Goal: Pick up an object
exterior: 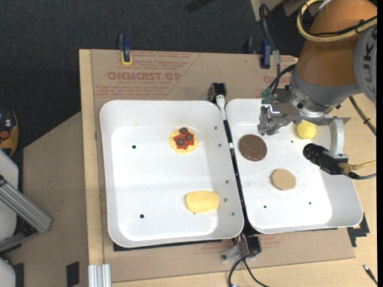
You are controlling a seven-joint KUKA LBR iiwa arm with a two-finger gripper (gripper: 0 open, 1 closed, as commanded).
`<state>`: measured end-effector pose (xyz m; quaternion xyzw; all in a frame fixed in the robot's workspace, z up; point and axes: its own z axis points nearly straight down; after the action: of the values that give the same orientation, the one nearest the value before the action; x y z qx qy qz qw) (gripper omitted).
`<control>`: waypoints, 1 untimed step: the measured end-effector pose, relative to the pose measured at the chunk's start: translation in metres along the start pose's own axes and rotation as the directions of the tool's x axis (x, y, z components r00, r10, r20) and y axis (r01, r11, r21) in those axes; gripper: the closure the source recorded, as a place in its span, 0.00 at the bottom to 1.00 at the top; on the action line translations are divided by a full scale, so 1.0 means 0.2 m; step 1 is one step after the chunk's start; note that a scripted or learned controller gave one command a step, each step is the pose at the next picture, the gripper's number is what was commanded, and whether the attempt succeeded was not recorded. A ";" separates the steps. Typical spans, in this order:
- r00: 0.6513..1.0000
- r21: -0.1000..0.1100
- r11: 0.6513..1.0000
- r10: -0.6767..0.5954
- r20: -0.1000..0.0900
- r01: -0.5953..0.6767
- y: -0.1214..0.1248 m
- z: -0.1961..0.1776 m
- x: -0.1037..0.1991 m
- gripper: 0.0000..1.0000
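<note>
Tabletop (161,70), a brown board printed with reddish lettering along its far edge, fixed there by two clamps, a yellow-and-blue one (125,48) at far left and a blue one (267,54) at far right. Two shallow white bins lie directly on it, side by side and touching: the left bin (119,178) and the right bin (335,214). A black strip (230,154) runs along the seam between them, from far edge to near edge

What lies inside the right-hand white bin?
The right bin holds a dark brown disc, a tan disc and a yellow ball. The arm covers the bin's far corner, so anything there is hidden.
</note>
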<state>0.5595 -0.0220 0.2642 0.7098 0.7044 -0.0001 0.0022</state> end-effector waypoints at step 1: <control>1.000 -0.019 1.000 -0.011 -0.004 0.011 0.01 -0.89 0.11 1.00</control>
<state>0.5612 0.0005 0.4417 0.7058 0.7084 0.0080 0.0076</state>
